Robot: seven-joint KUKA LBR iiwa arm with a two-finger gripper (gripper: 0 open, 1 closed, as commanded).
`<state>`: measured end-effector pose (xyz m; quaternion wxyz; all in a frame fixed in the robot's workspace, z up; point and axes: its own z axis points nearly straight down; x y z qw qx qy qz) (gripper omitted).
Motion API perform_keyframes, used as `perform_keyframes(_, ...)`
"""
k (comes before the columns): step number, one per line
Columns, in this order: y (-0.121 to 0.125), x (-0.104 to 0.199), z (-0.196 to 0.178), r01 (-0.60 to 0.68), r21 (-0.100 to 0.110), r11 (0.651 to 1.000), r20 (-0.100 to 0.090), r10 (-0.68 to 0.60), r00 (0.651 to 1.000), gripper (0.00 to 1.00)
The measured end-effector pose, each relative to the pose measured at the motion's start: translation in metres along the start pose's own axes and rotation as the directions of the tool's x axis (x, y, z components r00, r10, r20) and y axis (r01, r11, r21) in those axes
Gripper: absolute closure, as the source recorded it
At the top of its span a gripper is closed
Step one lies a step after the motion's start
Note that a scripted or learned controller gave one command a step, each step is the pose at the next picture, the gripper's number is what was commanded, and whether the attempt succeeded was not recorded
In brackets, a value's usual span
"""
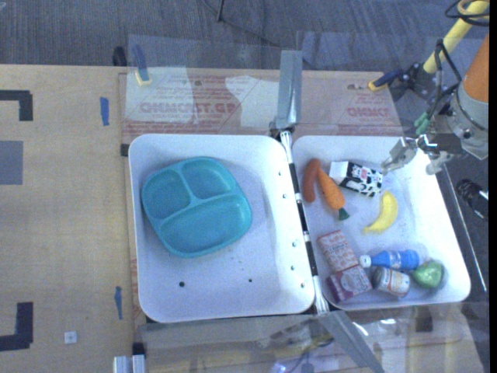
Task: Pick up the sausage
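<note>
Camera view, looking down on the bench: two white bins side by side. Left bin [147, 286] holds a teal divided plate [196, 205]. Right bin [454, 274] holds the sausage [311, 180] near its far-left corner, lying just beside a carrot [331, 190]. Toward the far edge sits a black-and-white carton [356, 177]; a banana [383, 214] lies mid-bin. Along the near edge are a small box [335, 249], a bottle [394, 259], a can [391, 282] and a green item [428, 274]. Gripper [415, 154] hangs over the far-right corner, fingers spread apart, holding nothing.
</note>
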<state>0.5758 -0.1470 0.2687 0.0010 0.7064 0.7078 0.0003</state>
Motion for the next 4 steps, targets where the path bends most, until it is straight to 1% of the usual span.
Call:
perform_keyframes(1, -0.04, 0.02, -0.08, -0.017, 0.0, 1.0, 0.0, 0.017, 1.0, 0.0)
perform_keyframes(2, -0.03, 0.041, 0.16, -0.405, 0.005, 0.914, 0.0, 0.405, 0.914, 0.0)
perform_keyframes(3, 0.046, 0.028, 0.182, -0.647, 0.006, 0.763, 0.005, 0.647, 0.763, 0.0)
perform_keyframes(4, 0.041, 0.084, 0.084, -0.73, 0.003, 0.683, 0.002, 0.73, 0.683, 0.0)
